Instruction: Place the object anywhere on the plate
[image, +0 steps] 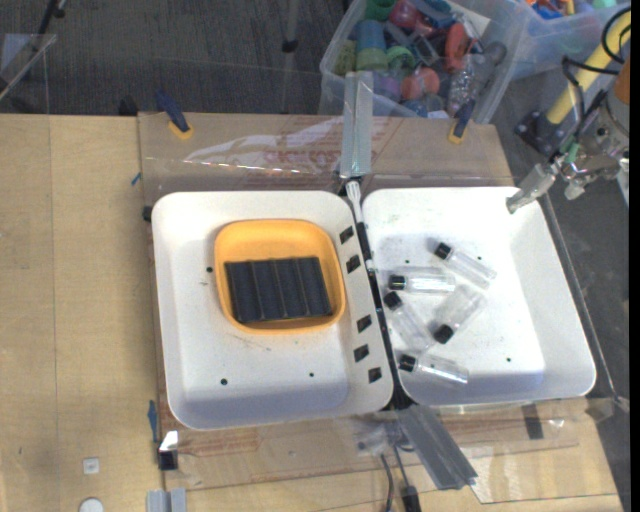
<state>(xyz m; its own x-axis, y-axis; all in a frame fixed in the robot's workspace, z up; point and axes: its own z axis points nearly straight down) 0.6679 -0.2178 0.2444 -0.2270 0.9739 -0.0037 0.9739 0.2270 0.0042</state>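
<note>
An orange plate (275, 230) sits in the left bin (185, 310), and a black ribbed rectangular block (278, 288) lies flat on it. Several clear vials with black caps lie in the right bin (545, 300): one near the back (462, 261), one by the divider (416, 284), one in the middle (452, 318) and one at the front (433, 368). My gripper (522, 197) hangs over the right bin's far right corner, well away from the plate and above the vials. Nothing shows in it.
The two bins meet at a raised ridge (360, 290) with black tabs along it. A clear box of coloured toys (420, 50) stands behind the bins. Cables and arm hardware (590, 150) crowd the top right corner.
</note>
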